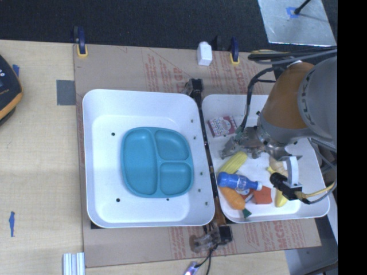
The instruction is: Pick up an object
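The left bin (92, 153) holds a blue 3-compartment plate (156, 161) at its middle. Right of center, the right bin (314, 211) carries a small packet (221, 125) at its upper left, a corn cob (234, 162), a blue bottle (236, 181), a carrot (233, 199) and a red piece (262, 195). The arm (298, 102) hangs over this bin; its gripper (248, 144) sits just above the corn, and whether it is spread or closed cannot be told.

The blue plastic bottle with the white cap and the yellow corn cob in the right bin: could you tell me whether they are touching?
Touching. In the camera view the yellow corn cob lies with its lower end against the top of the blue plastic bottle, with no white bin floor showing between them.
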Robot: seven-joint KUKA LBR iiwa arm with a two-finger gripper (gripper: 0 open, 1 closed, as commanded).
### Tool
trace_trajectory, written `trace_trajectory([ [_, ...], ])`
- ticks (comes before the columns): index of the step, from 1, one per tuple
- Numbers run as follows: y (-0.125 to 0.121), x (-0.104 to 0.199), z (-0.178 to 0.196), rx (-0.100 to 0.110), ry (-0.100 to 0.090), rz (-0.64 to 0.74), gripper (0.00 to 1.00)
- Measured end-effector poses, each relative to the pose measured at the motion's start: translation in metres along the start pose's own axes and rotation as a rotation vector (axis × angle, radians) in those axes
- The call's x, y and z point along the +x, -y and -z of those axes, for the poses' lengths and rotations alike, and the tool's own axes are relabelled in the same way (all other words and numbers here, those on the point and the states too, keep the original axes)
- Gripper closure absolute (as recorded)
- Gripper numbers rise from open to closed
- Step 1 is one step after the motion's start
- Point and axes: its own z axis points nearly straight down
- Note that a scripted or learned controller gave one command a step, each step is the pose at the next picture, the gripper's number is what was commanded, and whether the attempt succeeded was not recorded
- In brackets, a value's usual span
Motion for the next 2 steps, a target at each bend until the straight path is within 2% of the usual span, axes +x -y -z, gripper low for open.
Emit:
trace_trajectory([
  [1,-0.003,-0.004,0.003,-0.001,0.001,0.0,0.0],
  [2,0.019,0.0,-0.002,0.002,-0.001,0.0,0.0],
])
